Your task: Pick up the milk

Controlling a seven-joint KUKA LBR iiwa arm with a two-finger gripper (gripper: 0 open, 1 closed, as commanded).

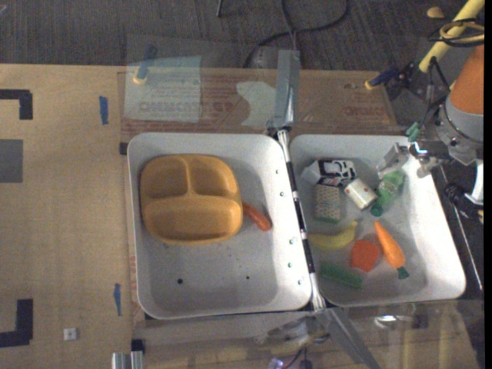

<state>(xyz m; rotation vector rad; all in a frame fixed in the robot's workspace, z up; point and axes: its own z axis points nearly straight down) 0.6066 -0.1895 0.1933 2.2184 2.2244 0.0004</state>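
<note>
The milk (335, 171) is a small white carton with black patches, lying on its side in the upper left part of the right bin (446, 271). My gripper (405, 160) hangs over the upper right part of that bin, right of the milk and apart from it. It sits just above a green bottle (389, 188), and nothing visibly rests in its grasp. The arm's orange band (470, 91) rises at the view's right edge.
Close to the milk lie a mesh-patterned block (328, 203) and a small can (359, 194). Lower down are a banana (335, 239), an orange piece (366, 255), a carrot (390, 248) and a green stick (340, 275). The left bin (223, 290) holds a yellow divided plate (189, 198) and an orange piece (258, 217).
</note>
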